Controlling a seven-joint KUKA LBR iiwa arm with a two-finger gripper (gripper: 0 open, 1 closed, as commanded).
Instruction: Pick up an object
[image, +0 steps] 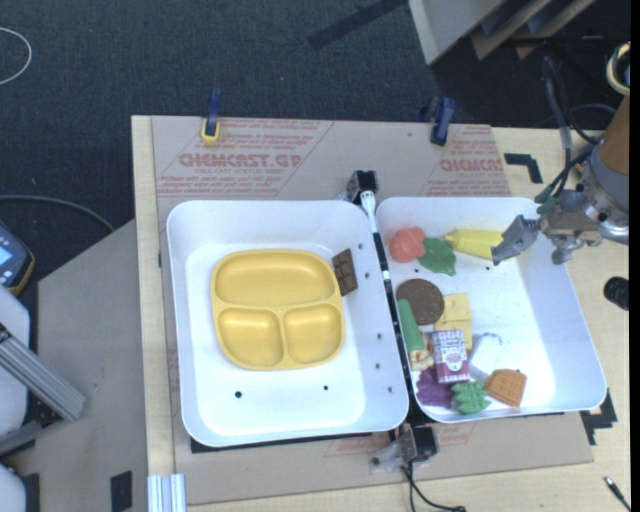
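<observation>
The hand (530, 238) hangs over the right bin (560, 330), toward the bench's far right corner, just beside the banana (474, 241). Nothing's in its grip; how wide it's spread, I can't tell. Approach step: next, drop onto the banana.

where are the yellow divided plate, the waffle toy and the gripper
yellow divided plate (278, 307), camera view, on the ridge between its compartments
waffle toy (507, 387), camera view, on the middle of its orange grid face
gripper (515, 240), camera view, between its grey fingertips
</observation>
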